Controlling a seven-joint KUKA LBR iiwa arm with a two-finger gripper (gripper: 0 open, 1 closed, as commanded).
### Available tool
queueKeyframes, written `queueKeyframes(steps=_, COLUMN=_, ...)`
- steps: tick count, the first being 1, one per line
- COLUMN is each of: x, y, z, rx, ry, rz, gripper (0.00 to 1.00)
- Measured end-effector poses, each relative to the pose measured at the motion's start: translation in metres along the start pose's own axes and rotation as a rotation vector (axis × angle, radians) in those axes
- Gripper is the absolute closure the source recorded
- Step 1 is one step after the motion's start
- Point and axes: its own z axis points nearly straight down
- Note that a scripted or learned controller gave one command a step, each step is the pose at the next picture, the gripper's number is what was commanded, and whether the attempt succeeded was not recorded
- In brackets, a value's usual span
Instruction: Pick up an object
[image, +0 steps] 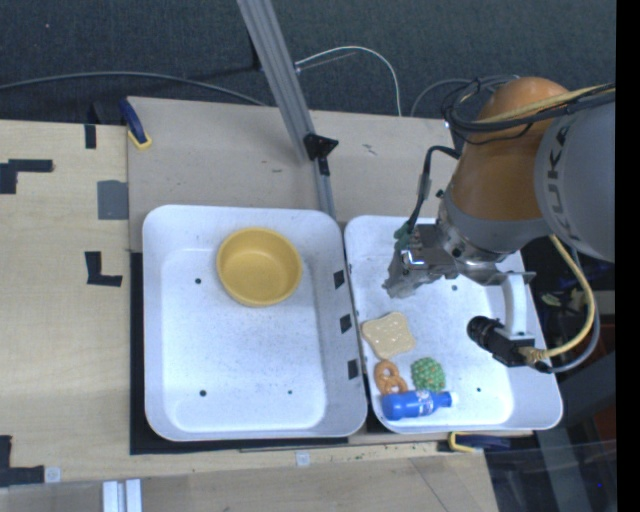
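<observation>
**Camera view: arm over the right bin, small items below the gripper**

We see the bench (60, 330) carrying two shallow white bins side by side. The arm (520, 170), grey with an orange band, reaches in from the right and covers the upper right part of the right bin (365, 240). The left bin (240, 400) is the roomier of the two: it holds a yellow bowl (259, 265) in its upper middle, well apart from every wall, with bare white floor below and to both sides of it.

The gripper (402, 282) hangs over the upper left part of the right bin, near the wall the two bins share. We cannot tell how it is set, and we see nothing between its tips.

The things to pick lie in the lower left part of the right bin, below the gripper and apart from it. Nearest is a tan slice of bread (388, 334). Below that sit a pretzel (389, 377) and a green lump (428, 374), just beside each other. Lowest lies a blue bottle (416, 403) on its side, close to the bin's front wall. To the right of these the floor is bare up to the right wall.
</observation>
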Motion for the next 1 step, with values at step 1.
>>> queueKeyframes(steps=1, x=0.0521, y=0.0013, z=-0.0004, rx=0.001, ry=0.000, rz=0.000, gripper=1.00)
